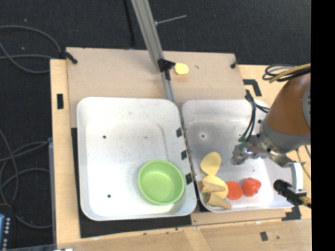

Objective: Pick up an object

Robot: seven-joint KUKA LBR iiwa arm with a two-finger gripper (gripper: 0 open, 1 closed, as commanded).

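Note:
The right bin [220,119] holds a pale yellow chip-shaped piece [211,162], a tan and yellow wedge-like cluster [214,189] at its front edge, and two red tomato-like objects [234,191] [252,186]. My gripper [239,156] hangs over the right half of this bin, just right of the yellow piece and above the red objects. Nothing shows between its fingers. The orange wrist band [290,111] rises behind it to the right.
A green bowl [161,181] sits at the front right of the left bin [104,140]. A small yellow object [181,69] lies on the board behind the bins, beside a slanted metal rail [149,30]. Cables run across the dark floor at left.

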